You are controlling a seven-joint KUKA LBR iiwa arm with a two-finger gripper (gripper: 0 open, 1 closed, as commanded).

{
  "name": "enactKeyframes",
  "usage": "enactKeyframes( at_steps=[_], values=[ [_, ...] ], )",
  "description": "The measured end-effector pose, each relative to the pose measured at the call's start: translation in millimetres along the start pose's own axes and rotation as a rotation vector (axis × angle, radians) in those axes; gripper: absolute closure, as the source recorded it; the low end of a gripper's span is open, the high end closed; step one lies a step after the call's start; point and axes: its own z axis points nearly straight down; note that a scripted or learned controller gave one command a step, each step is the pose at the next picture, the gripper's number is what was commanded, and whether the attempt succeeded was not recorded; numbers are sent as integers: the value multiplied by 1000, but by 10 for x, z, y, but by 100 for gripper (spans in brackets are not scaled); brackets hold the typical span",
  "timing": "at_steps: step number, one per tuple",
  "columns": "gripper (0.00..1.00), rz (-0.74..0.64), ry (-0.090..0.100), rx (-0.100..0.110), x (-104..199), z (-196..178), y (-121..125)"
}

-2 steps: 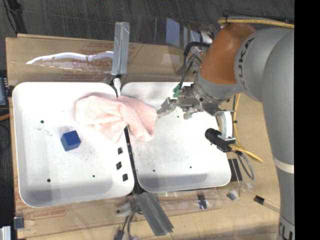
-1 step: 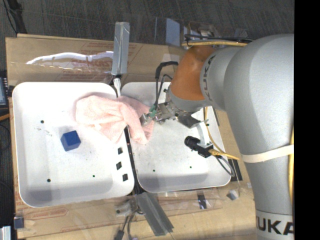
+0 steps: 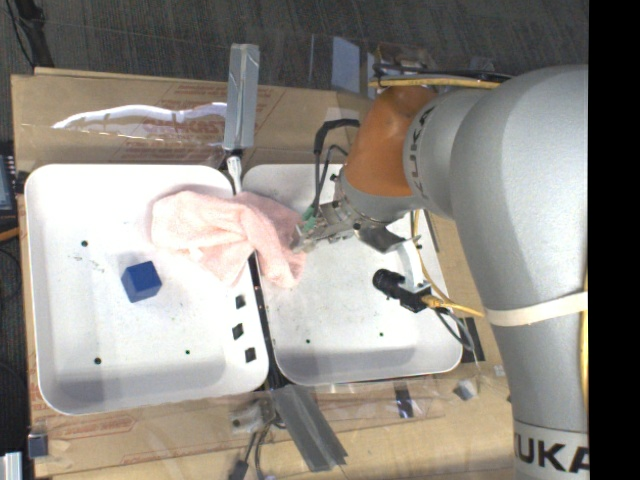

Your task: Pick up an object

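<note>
Two bins on the table. One pink cloth lies across both. One blue cube in the left bin. Claw at the cloth's edge; grip state cannot be told.

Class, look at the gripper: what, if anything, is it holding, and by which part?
It cannot be told. The gripper sits at the pink cloth's right edge, over the divider between bins.

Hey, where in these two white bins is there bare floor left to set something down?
Left bin: open floor along the near and left walls, below and left of the blue cube. Right bin: a bare patch near its front wall. Crowded: the pink cloth draped over the divider, with the gripper at its right edge.
</note>
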Motion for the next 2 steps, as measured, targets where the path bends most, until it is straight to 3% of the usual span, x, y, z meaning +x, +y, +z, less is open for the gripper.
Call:
enactKeyframes(
  at_steps=[1,2],
  values=[
    [0,0,0,0,0,0,0],
    [0,-41,-1,-5,-152,85,528]
  ],
)
